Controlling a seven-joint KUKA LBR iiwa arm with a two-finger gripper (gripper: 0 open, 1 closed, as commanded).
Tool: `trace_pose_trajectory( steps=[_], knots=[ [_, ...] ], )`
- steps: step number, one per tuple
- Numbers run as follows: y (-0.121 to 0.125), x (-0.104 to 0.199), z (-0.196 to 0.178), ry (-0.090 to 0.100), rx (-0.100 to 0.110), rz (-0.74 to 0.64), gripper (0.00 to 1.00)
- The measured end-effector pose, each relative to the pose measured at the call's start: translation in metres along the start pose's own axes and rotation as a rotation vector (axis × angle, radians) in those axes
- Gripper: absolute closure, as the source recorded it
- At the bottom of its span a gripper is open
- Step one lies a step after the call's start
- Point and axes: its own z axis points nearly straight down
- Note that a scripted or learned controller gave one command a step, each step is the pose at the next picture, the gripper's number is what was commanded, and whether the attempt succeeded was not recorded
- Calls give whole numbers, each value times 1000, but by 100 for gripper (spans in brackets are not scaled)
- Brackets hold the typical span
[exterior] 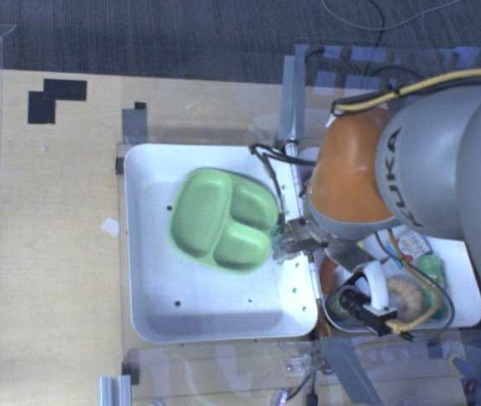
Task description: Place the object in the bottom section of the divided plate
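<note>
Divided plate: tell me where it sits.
The green divided plate lies in the left white bin, toward its upper right, just left of the arm's orange band.

Green divided plate (221, 217) in white bin (151, 294).

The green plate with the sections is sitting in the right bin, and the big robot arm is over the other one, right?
Not quite. The camera view shows the green divided plate sitting in the left bin, not the right one. The grey and orange arm is over the right bin, so that is the other one.
</note>
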Motion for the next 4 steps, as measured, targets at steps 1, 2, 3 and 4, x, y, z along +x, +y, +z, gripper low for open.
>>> trace_pose_trajectory(
  steps=[1, 2, 3, 4],
  knots=[
    [0, -1, 0, 0, 0, 1, 0],
    [-7, -105, -72, -2, -3, 213, 0],
    [-10, -21, 0, -1, -1, -179, 0],
    [44, 24, 27, 0, -2, -553, 0]
  ],
)
